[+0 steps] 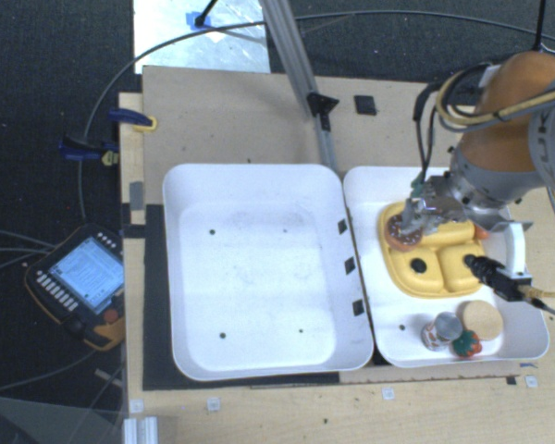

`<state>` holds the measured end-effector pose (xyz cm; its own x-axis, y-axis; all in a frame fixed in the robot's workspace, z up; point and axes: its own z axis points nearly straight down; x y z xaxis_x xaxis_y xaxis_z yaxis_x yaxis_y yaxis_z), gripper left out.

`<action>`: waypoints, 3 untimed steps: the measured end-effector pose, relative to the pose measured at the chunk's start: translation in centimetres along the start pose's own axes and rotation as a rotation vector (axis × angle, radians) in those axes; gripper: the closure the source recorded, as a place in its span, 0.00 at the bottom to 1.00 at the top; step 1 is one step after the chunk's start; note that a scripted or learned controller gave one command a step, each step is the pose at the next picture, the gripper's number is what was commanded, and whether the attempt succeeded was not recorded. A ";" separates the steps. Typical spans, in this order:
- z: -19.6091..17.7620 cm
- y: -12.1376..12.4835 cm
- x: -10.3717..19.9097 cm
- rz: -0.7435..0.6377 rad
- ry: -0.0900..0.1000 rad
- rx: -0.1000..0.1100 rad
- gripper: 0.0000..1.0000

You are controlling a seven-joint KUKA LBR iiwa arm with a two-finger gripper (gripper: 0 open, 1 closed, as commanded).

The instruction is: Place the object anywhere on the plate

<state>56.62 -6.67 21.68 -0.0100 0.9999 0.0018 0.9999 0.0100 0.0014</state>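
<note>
A yellow sectioned plate (435, 265) lies in the right bin (377, 248). My gripper (414, 218) hangs over the plate's upper left part, reaching in from the right. Directly under it a small round brown object (404, 240) rests at the plate's left rim area. The gripper body hides the top of the object, so whether it is gripped is unclear.
Near the right bin's front edge lie a tan disc (482, 316), a small silvery jar-like item (441, 329) and a green and red piece (464, 343). The left bin (180, 276) stands beside it. A metal pole (296, 54) rises behind the bins.
</note>
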 end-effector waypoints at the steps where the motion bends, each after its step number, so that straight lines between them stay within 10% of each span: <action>1: -1.1 1.4 5.0 -0.001 0.001 -0.001 1.00; 3: -2.6 3.1 16.0 -0.001 0.001 -0.002 1.00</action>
<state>59.57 9.36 24.31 -0.0109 0.9999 0.0027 0.9999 0.0109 0.0036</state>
